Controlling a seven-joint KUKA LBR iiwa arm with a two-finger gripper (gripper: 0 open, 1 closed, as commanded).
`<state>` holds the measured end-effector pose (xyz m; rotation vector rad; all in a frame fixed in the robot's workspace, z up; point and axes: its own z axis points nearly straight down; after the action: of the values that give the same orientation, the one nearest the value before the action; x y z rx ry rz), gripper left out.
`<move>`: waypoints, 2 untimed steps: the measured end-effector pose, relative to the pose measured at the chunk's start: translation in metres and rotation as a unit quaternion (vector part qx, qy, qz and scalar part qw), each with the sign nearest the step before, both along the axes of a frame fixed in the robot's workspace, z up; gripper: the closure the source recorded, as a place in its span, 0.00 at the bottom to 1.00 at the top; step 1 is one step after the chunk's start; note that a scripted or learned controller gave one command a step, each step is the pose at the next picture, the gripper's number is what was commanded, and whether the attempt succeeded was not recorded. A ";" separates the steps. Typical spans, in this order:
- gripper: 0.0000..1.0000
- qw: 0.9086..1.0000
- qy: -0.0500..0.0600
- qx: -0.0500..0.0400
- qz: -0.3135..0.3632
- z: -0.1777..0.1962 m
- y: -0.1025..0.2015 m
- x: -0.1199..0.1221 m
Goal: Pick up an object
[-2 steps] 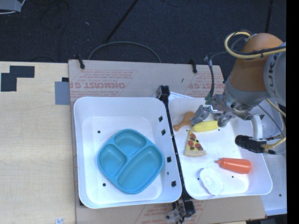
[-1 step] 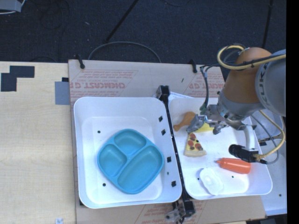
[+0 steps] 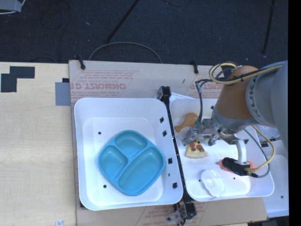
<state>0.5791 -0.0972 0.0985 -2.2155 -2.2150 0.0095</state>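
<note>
My gripper (image 3: 194, 135) hangs low over the right bin (image 3: 263, 188), near its left side. Just below it lies a toy pizza slice (image 3: 195, 150), yellow with red spots. A tan toy drumstick (image 3: 187, 120) lies just above and left of the gripper. Neither toy is seen to be held. A white rounded object (image 3: 212, 182) rests near the bin's front edge. An orange object (image 3: 221, 164) lies right of the pizza, partly hidden.
The left bin (image 3: 89, 121) holds a blue divided plate (image 3: 131, 162). A black divider (image 3: 170, 145) runs between the two bins. The grey arm (image 3: 249, 100) with its orange band covers the right bin's upper right part.
</note>
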 end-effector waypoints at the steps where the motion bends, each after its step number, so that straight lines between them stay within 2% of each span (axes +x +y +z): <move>1: 1.00 1.000 -0.002 0.000 -0.003 0.014 -0.002 0.001; 2: 1.00 1.000 -0.006 -0.001 -0.001 0.069 -0.012 0.000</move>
<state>0.5790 -0.1094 0.1673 -2.2259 -2.2195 -0.0011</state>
